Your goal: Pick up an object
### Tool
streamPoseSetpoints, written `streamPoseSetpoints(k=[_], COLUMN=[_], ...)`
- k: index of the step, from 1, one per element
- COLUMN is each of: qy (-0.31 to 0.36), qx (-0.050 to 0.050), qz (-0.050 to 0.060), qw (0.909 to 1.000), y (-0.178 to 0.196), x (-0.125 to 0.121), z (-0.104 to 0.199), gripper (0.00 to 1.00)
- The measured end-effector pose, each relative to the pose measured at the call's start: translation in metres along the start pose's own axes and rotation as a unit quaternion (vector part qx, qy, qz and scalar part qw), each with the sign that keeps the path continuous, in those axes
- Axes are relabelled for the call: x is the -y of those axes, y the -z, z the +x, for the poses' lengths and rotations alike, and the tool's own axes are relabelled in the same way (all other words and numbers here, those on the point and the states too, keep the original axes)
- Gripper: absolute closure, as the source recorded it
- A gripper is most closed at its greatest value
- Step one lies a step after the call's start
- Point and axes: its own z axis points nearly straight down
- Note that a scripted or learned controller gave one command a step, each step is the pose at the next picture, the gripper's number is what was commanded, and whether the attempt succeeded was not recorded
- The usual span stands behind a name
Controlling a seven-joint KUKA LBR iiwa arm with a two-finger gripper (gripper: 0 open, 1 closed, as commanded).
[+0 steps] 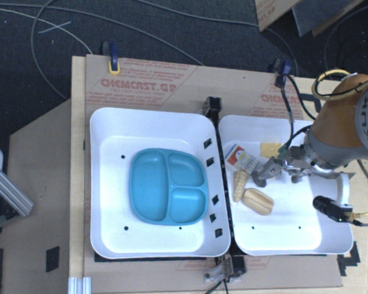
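So the bench (169, 80) is a pale board with red print on it and a blue clamp (114, 62) on its far edge, and the two white bins sit on it side by side, pretty much touching at the middle. The left bin (99, 169) just has a blue divided plate (168, 186) lying flat near its centre, three compartments, nothing in them as far as I can see. All the small stuff is in the right bin (290, 234), bunched up in its left half. There's a tan cylinder (258, 201) lying on its side, a cream ridged piece (239, 185) just beside it toward the divider, a red and white packet (234, 154) further back near the divider, and a yellow block (271, 148) toward the far wall. The arm (344, 122) comes in from the right over that bin, and the tool (264, 173) is down low among the clutter, just above the tan cylinder and between the cream piece and the yellow block. Honestly I can't tell from this angle whether the tool is open or closed, and I don't see anything clearly gripped in it. Everything looks like it's sitting on the bin floor.
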Motion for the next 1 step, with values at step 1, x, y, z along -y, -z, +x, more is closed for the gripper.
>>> streamPoseSetpoints(k=[1], qy=[0.000], qx=[0.000], qz=[0.000], qw=[1.0000], y=[-0.0364], x=[-0.0007], z=[0.0006], gripper=[0.00])
